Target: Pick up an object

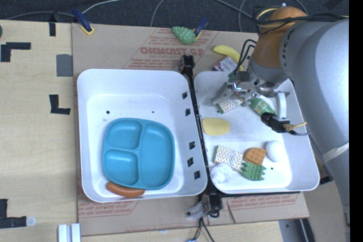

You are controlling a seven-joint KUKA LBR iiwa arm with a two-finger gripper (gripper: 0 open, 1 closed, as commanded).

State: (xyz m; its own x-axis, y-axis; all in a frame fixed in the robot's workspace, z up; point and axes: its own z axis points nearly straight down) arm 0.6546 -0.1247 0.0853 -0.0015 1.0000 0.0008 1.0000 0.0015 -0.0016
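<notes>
My gripper [233, 93] is low in the far part of the right bin [299, 177], directly over a small patterned wafer piece [227, 105]. A green item [261, 105] lies just right of it. Nearer the front lie a pale yellow lemon-like piece [216, 126], a checkered wafer [225, 154], an orange waffle [254, 155], a green leafy piece [252, 171], a white egg [274, 151] and a small white lump [220, 173]. I cannot see anything lifted off the bin floor.
The left bin [91, 93] holds a blue divided plate [138, 153] and an orange sausage [125, 190] at its front edge. On the cardboard behind the bins lie a yellow banana [226, 52] and a green toy [184, 34]. The arm covers the right bin's far right corner.
</notes>
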